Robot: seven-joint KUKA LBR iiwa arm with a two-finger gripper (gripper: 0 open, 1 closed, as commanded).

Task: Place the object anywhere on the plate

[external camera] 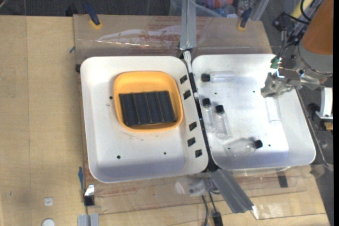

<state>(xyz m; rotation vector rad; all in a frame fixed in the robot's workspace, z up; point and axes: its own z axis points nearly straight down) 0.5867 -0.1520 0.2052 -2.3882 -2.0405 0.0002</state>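
Claw (275, 87), grip state unclear, hovers just above a clear vial (273, 110)

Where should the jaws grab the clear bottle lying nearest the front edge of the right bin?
Probably across the middle of the clear bottle, from straight above. It lies on its side, black cap pointing right, so close across its narrow width, away from the cap.

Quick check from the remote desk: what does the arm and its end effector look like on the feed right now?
The arm enters from the right as a broad orange section above a grey band. Dark cables loop beside it, one with a yellow sheath near the top. The end effector is a small pale grey metal assembly with a tiny green spot on its upper left, seen over the right bin.
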